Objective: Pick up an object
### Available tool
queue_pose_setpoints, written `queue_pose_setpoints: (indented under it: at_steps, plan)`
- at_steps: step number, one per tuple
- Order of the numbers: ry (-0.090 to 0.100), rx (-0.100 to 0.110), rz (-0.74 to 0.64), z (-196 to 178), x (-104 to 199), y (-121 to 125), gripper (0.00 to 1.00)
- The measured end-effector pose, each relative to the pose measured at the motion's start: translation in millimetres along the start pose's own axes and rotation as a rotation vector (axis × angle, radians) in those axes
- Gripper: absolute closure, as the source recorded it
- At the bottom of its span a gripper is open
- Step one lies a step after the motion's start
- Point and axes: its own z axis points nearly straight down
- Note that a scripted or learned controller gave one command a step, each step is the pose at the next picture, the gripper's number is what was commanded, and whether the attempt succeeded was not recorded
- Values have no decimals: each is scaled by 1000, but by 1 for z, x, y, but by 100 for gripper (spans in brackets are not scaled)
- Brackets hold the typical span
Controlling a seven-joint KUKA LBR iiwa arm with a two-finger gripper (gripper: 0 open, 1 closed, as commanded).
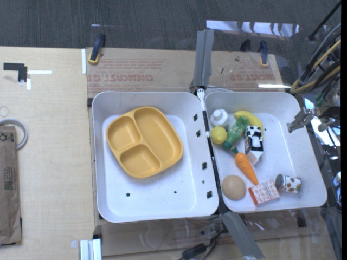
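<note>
The right bin [293,145] holds several small objects. A white bottle [219,116], a yellow ball [218,135], a green bottle [236,130] and a banana [248,117] cluster at its far left. A black-and-white carton [254,143] lies beside them, with a carrot [246,168] just below it. Near the front lie a tan round item [233,187], a red-and-white box [264,192] and a small patterned cup [288,183] on its side. My gripper [301,121] hangs over the bin's far right rim, apart from all of these objects.
The left bin [108,199] bears a yellow divided plate [143,141]. A grey divider bar [204,58] runs up between the bins. Cardboard lies behind both bins. A brown paper bag [8,183] sits at the bench's left edge. Cables crowd the right side.
</note>
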Motion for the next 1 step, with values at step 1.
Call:
queue_pose_setpoints:
  at_steps: [1]
  plan:
    - [0,-1,-181,76,78,13,0]
